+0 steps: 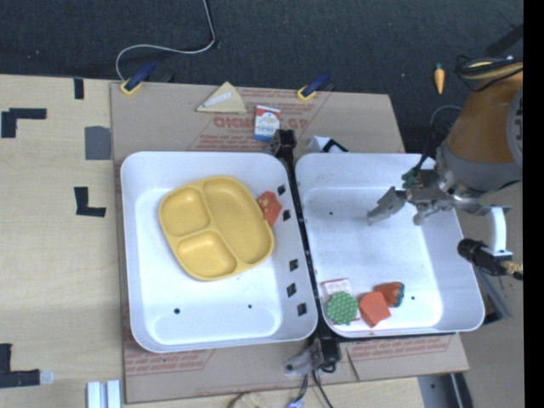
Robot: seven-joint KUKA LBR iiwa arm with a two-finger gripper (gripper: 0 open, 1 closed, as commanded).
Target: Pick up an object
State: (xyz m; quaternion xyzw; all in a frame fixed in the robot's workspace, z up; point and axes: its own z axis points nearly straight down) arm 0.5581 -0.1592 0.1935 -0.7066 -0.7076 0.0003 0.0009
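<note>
Above right bin's (442, 308) bare middle, spread tool (405, 210).

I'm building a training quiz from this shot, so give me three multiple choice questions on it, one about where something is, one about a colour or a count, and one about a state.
1. Where does the yellow divided plate lie?
A. In the left bin
B. In the right bin
C. On the cardboard behind the bins

2. How many compartments does the yellow divided plate have?
A. Two
B. Three
C. Five

3. What is the state of the gripper?
A. Shut on the green patterned object
B. Open above bare floor of the right bin, holding nothing
C. Shut on the plate

Answers:
1 A, the plate rests on the left bin's floor, beside a small orange-red piece.
2 B, three hollows show in it.
3 B, its fingers are spread apart with nothing between them; the small objects lie at the bin's near edge.
</note>
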